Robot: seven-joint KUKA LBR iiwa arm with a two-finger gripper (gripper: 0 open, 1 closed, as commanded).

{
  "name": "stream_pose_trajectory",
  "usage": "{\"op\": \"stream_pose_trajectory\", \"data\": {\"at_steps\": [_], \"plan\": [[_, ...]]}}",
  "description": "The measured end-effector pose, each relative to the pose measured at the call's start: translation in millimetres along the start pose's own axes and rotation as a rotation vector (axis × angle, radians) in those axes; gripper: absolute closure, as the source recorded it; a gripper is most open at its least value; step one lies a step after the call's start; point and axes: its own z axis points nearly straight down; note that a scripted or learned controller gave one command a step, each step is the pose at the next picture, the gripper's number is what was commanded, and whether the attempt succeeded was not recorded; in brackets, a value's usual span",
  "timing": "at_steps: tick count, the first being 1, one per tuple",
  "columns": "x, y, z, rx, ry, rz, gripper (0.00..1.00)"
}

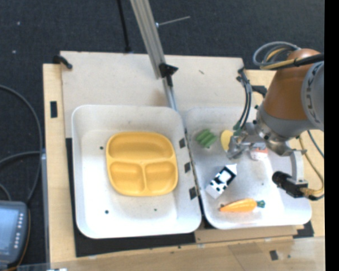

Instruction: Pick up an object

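Carrot (238,206) lies nearest the front edge of the right bin (282,210), its orange body pointing left and its green top to the right. Just behind the carrot, toward the middle of that bin, sits a small black-and-white block (221,180), tilted. Left of the carrot, across the seam between the bins, the left bin (90,219) holds a yellow divided plate (141,162) near its middle, well apart from the carrot. Farther back than the carrot, near the right bin's far left corner, lies a green ridged piece (204,138), and just to its right a small yellow object (226,138), partly hidden by the arm. The tool (235,146) hangs over the back of the right bin, beyond the black-and-white block and just beside the yellow object; whether it is open or closed I cannot tell, and nothing shows between its tips. Behind it, the arm's orange band (287,95) rises at the right. Both bins rest on the bench (107,81).
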Motion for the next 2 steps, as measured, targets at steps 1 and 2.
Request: {"op": "stream_pose_trajectory", "data": {"at_steps": [1,2], "plan": [[53,28,1,0.0,0.001,-0.001,1.0],[97,52,-17,-0.002,0.001,-0.001,1.0]]}}
